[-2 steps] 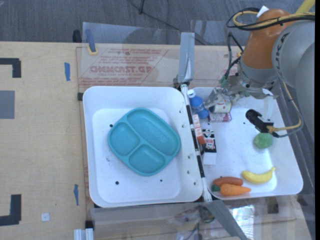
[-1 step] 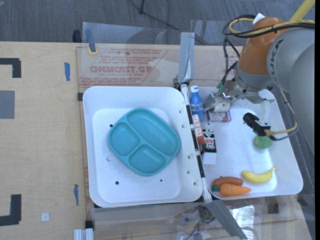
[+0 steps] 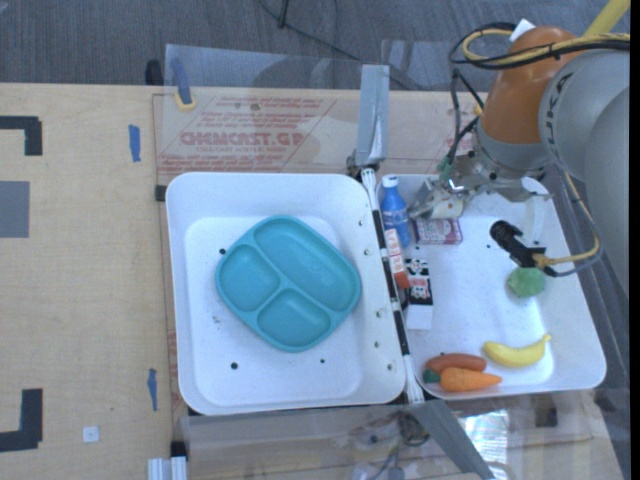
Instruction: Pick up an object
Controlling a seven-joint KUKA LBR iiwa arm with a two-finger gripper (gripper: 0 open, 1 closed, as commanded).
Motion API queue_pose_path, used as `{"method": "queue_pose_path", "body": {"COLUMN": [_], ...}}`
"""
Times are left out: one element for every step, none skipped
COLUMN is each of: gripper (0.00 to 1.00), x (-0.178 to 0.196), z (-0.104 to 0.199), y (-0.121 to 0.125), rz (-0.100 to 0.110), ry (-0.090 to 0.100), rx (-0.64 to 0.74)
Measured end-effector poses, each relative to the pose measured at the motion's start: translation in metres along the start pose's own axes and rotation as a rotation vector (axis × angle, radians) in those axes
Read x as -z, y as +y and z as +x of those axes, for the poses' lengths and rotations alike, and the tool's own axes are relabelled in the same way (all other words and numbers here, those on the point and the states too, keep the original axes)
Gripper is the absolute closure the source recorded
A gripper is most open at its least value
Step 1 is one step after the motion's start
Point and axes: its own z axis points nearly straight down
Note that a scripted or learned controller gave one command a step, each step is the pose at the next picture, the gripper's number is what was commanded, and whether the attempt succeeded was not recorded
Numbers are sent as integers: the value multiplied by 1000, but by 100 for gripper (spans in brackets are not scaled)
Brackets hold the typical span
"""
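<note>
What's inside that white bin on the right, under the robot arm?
The right bin holds a banana, carrot, sausage, green lump, blue bottle and small packets. The arm covers the bin's far corner, hiding whatever lies there.

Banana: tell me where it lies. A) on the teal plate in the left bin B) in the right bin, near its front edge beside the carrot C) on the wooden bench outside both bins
B: the banana lies on the right bin floor, just above the carrot.
</note>
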Motion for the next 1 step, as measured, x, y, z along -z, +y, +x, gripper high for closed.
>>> {"method": "queue_pose_path", "body": {"gripper": [100], "x": [67], "z": [24], "y": [0], "rz": [20], "ry": [9], "rx": [-123]}}
